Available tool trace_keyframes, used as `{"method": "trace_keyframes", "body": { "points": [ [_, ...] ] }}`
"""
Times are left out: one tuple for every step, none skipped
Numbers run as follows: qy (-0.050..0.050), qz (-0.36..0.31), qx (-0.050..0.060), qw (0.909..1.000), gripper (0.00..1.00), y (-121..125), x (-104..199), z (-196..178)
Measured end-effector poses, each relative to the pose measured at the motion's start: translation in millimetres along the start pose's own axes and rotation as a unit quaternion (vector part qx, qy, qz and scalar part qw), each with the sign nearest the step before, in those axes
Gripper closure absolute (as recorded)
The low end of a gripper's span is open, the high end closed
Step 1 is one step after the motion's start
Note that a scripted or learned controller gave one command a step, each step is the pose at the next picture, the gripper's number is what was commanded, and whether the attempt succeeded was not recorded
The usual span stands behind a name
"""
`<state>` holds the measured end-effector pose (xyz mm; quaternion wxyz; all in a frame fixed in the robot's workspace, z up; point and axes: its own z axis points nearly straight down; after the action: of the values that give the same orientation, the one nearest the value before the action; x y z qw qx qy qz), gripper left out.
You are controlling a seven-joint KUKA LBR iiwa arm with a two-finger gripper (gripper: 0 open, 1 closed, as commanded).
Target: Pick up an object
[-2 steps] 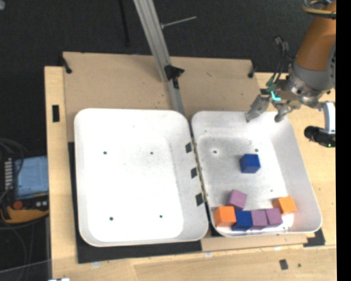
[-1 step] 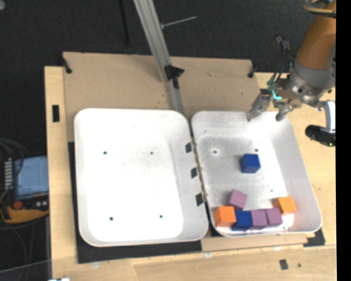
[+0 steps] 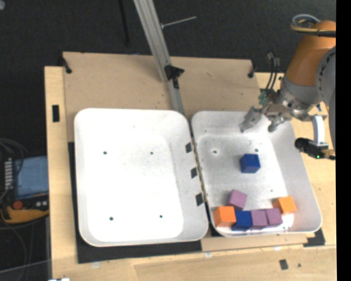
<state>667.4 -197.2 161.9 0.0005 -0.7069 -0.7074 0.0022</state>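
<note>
**Claw above the right bin, blocks untouched**

A blue cube [image 3: 250, 163] sits alone mid-floor in the right bin [image 3: 298, 163]. Along the near wall cluster an orange block [image 3: 224, 215], a purple block [image 3: 237, 199], a second blue block [image 3: 243, 219], two more purple blocks [image 3: 266, 218] and an orange one [image 3: 286, 204]. The arm [image 3: 307, 69] reaches in from the right, its claw [image 3: 261, 122] spread open over the bin's far end, holding nothing.

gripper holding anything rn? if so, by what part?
Nothing held. The gripper hangs open above the right bin, apart from the blue cube.
</note>
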Motion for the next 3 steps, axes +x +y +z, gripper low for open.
{"method": "trace_keyframes", "body": {
  "points": [
    [0.0, -0.002, -0.001, 1.0, 0.0, 4.9, 5.6, 45.0],
    [0.0, -0.003, -0.002, 1.0, 0.0, 5.5, 4.7, 64.4],
    [-0.002, -0.005, -0.004, 1.0, 1.0, 6.8, 3.4, 50.6]
  ]
}}
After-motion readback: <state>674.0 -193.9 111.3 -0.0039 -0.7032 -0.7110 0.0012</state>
